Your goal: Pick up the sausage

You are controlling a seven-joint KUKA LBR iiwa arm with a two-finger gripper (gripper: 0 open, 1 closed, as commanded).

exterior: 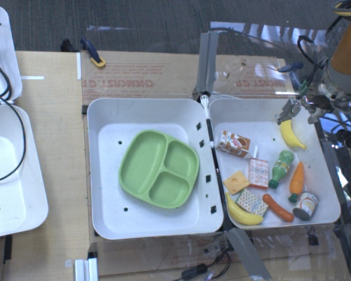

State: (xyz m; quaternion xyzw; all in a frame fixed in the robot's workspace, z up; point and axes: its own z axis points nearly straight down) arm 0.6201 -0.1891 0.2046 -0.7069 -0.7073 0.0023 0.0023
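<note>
Counting across the bench [52, 75], two shallow white bins sit side by side. One green divided plate [159, 168] with three compartments lies in the left bin [99, 157]. The right bin [330, 174] holds the rest: two bananas, one [292, 134] near the far right corner and the other [244, 212] along the near wall; one sausage [278, 208]; one carrot [296, 178]; one green bottle [281, 168]; one small carton [233, 143] with a brown and white label; one red and white packet [258, 172]; one cheese wedge [236, 182]; one patterned flat pack [251, 202]; and one tin can [306, 205] lying on its side.

The sausage is orange-red and lies at a slant near the front of the right bin, between the patterned flat pack on its left and the tin can on its right, with the carrot just beyond it.

The jaws [298, 111] hang at the far right corner of the same bin, just over the upper end of the far banana and well apart from the sausage, which lies toward the near wall. Two dark fingers appear splayed apart with nothing between them.
</note>
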